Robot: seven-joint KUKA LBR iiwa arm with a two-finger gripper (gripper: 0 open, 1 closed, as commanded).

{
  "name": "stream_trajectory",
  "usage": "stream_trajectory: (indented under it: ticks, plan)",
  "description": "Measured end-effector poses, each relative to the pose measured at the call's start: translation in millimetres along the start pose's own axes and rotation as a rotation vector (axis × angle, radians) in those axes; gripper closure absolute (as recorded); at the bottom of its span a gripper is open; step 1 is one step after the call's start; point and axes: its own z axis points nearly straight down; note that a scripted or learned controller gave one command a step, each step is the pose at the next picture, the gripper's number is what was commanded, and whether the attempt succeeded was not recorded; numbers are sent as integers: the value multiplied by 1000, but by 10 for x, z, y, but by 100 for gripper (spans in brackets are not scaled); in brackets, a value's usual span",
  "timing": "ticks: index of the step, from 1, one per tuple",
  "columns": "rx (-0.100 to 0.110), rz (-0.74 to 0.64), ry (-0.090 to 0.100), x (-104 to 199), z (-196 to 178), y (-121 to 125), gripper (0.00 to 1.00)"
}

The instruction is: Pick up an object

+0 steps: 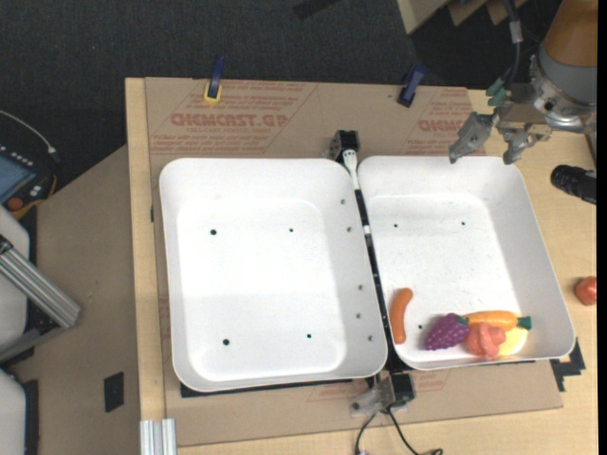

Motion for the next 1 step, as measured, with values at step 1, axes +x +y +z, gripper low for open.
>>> stream_trajectory:
  ticks: [1]
  plan:
    - [19, 4, 5, -41, 1189, -993, 0]
